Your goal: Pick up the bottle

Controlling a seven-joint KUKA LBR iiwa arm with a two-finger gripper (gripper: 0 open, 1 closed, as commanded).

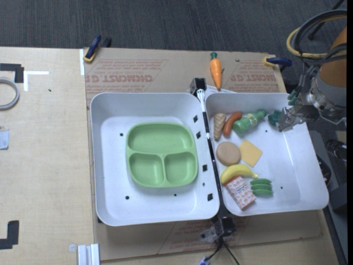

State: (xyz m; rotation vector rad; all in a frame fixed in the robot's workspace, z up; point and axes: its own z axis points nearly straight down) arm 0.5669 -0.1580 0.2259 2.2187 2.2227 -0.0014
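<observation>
We see two shallow white plastic bins: left bin (110, 203), right bin (309, 186). One green three-compartment plastic tray (162, 154) sits in the left. The right holds eight items; the green plastic bottle (248, 122) lies tilted at 12 o'clock, touching the red sausage (232, 123). The grey two-finger gripper (287, 120) hovers near the bottle's cap, at 3 o'clock. How far open it is, we cannot tell. Nothing gripped; grasp and lift remain. One orange toy carrot (215, 69) lies outside.

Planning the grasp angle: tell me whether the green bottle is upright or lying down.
Lying down. The bottle rests on its side in the right bin, long axis across the floor.
</observation>
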